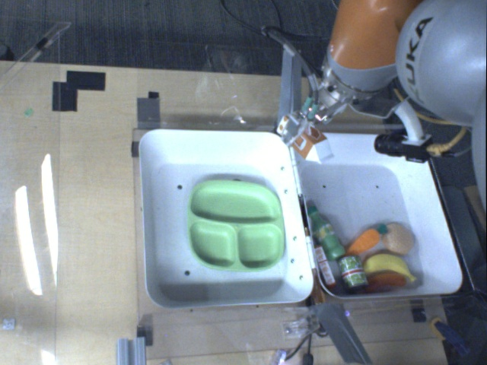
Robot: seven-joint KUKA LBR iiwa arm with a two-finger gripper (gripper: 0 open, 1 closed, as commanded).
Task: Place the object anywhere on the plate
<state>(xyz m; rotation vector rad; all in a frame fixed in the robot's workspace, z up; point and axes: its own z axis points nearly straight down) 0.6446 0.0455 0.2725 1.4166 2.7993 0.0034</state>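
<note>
Fingers (304,128), state impossible to tell, hang over the bins' divider, well apart from the carrot (364,241).

The green divided plate (236,223) lies uncovered with open white floor left around it in the left bin (163,204), while the right bin's (365,177) near corner is crowded by bottles (329,242), carrot (364,241) and banana (388,265).
</note>
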